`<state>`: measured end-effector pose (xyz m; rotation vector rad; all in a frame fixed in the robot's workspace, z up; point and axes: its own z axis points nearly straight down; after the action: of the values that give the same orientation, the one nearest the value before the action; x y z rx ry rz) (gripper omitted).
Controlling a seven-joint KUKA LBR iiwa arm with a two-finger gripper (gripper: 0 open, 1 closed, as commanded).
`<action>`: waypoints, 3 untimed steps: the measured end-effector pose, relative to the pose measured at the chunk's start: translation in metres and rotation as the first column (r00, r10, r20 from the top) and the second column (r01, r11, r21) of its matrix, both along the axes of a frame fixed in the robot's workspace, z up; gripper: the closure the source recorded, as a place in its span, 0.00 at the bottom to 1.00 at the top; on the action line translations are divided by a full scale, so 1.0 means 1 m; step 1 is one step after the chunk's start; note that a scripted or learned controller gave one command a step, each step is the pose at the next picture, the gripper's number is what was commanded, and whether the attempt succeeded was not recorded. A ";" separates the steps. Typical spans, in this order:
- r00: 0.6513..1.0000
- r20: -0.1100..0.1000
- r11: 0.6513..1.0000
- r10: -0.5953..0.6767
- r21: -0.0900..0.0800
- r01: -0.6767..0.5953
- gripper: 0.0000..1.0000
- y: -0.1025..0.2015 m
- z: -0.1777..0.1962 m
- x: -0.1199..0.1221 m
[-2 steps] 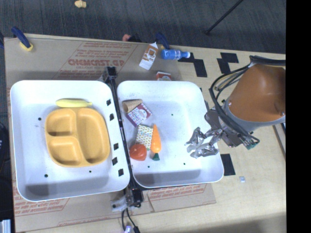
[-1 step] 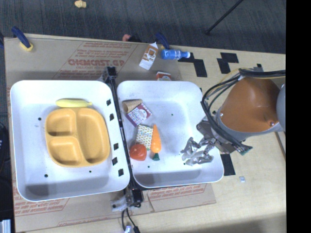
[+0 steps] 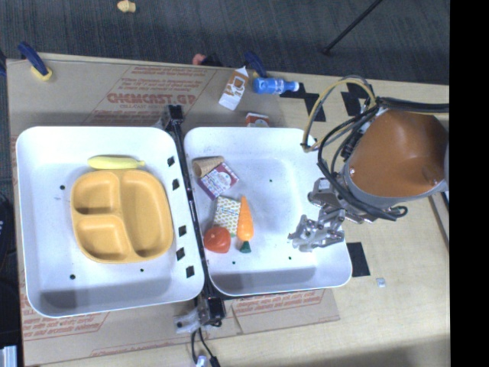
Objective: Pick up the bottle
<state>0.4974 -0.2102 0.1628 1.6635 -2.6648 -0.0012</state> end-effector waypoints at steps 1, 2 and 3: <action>1.000 -0.003 1.000 -0.004 0.000 0.004 1.00 0.000 0.000 -0.021; 0.970 0.000 0.970 0.242 0.000 -0.242 1.00 0.000 0.007 -0.020; 0.850 0.000 0.850 0.526 0.001 -0.526 1.00 0.000 0.006 -0.019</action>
<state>0.4786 -0.2102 0.1693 2.3288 -2.1084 -0.0018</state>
